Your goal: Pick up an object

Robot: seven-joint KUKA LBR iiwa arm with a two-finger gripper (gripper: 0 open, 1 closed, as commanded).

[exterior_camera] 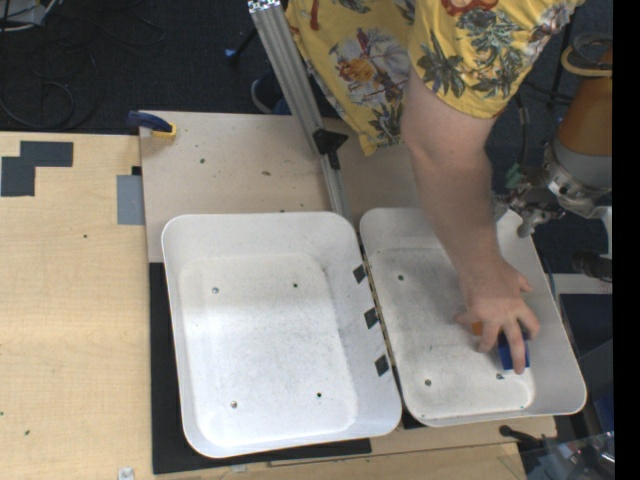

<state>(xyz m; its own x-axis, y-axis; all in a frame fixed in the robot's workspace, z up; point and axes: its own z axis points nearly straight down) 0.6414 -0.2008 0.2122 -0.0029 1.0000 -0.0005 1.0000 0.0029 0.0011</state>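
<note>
Camera view: a person in a yellow flowered shirt (400,38) reaches down into the right bin (425,308) – their hand (500,313) rests on its floor near the lower right corner, fingers curled over a blue object (512,353), with a bit of orange just beside it. The left bin (270,338) sits alongside. The arm's wrist (575,173) hangs at the right edge, above the bin's far corner – whether the gripper is wide or narrow I cannot tell

White bins (260,408), blue object (510,353), yellow floral shirt (420,38)
</note>
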